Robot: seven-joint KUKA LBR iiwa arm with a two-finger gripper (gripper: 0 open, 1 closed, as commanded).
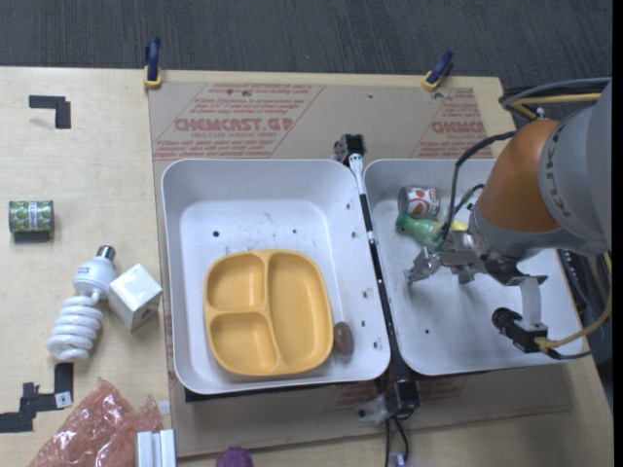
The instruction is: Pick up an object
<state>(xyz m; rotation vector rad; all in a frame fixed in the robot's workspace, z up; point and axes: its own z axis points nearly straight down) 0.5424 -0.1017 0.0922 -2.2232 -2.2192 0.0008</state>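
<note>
Gripper: hangs low inside the right bin, in its upper middle; the metal fingers point toward the left wall, and whether they are apart or together cannot be told from this angle. Nothing is visibly between them.
Green object: the nearest pickable thing, lying in the right bin just up and slightly left of the fingertips, close but apart from them. Its long axis runs roughly left to right with a slight downward tilt toward the arm.
Red-and-white can: sits just behind the green object, touching or nearly touching it, near the bin's back wall.
Coming move, judged: a short shift toward the back of the bin, with the fingers set across the green object's long axis.
In the way: the can crowds the far side, so a finger may strike it.
Left bin: holds a yellow divided plate and a small brown object beside it, well apart from the gripper.
</note>
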